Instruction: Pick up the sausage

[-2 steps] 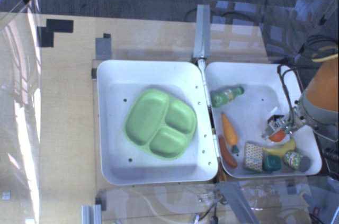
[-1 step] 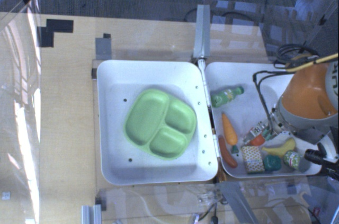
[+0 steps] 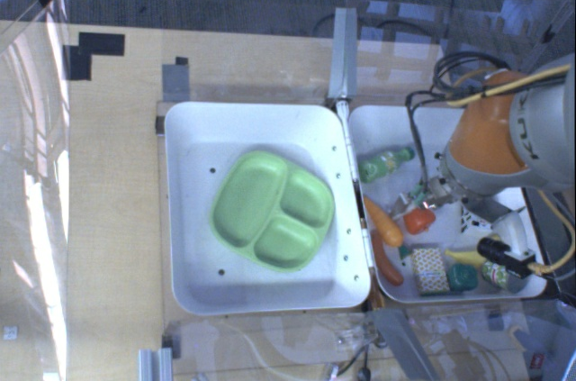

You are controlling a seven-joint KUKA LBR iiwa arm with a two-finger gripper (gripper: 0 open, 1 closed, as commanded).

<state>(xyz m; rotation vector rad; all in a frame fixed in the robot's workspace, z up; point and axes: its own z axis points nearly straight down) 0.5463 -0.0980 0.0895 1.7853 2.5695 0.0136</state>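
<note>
In the right bin (image 3: 540,285), gripper (image 3: 423,201) hovers by a slim brown sausage (image 3: 388,264); fingers' state, can't tell.

arm bent low — hand (image 3: 430,197) downward

Glossy green plastic plate (image 3: 273,210)

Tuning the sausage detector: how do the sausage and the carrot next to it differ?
The carrot is bright orange and thick, tapering to a point; the sausage is darker reddish-brown and slimmer. The carrot sits farther up the right bin; the sausage lies below it, near the front corner. Both are elongated and lie along the bin's left wall.
</note>
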